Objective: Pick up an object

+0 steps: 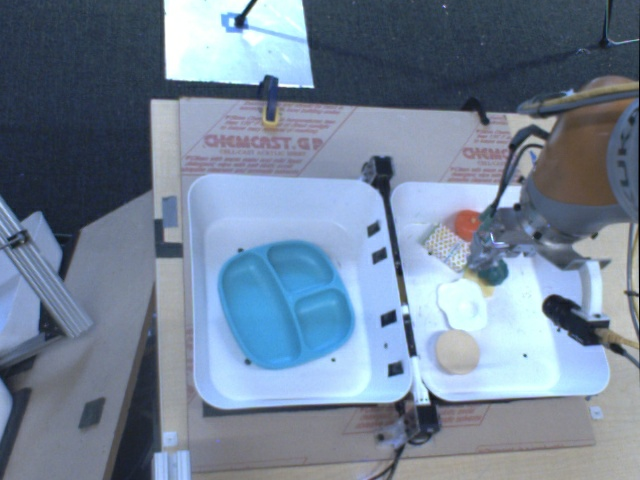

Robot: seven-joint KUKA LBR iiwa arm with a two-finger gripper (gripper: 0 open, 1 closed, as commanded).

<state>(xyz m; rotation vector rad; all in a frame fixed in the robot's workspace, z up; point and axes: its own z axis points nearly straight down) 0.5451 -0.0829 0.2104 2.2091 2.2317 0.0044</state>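
Observation:
My gripper [487, 255] hangs low over the middle of the right bin [570, 373], with the arm coming in from the right. Right beneath its tip lies a small teal and yellow object [491, 276], partly hidden by the gripper. Just left of it rests a checkered packet [446, 245], and an orange-red ball [466, 223] sits behind that. A flat white piece [462, 304] lies in front of the gripper. Nearer the front edge sits a round tan bun [457, 351].
The left bin [215, 208] holds a blue divided plate [287, 301]. A black clipped divider [392, 268] runs between the two bins. Cardboard [300, 138] lies under both, with a grey sheet [238, 28] behind.

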